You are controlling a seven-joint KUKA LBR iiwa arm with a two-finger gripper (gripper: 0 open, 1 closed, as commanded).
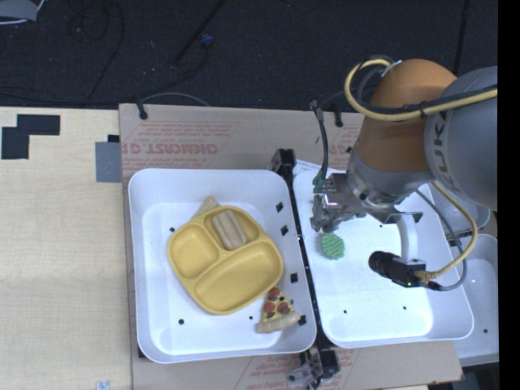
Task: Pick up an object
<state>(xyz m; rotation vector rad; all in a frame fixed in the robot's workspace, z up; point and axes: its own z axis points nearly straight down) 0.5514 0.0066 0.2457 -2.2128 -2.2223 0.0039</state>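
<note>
Right bin [390, 323]: you see the green textured object [331, 246] lying near its left wall, directly beneath the gripper [325, 218]. Jaws: you cannot tell their state. Left bin [154, 218]: yellow divided tray [219, 287], pizza slice [278, 311].

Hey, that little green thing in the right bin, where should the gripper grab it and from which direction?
Probably straight from above, closing across its middle. The green object is small, roundish and lies low on the right bin floor, apart from the walls, so its sides look free for the fingers. The gripper is right beside it.
</note>
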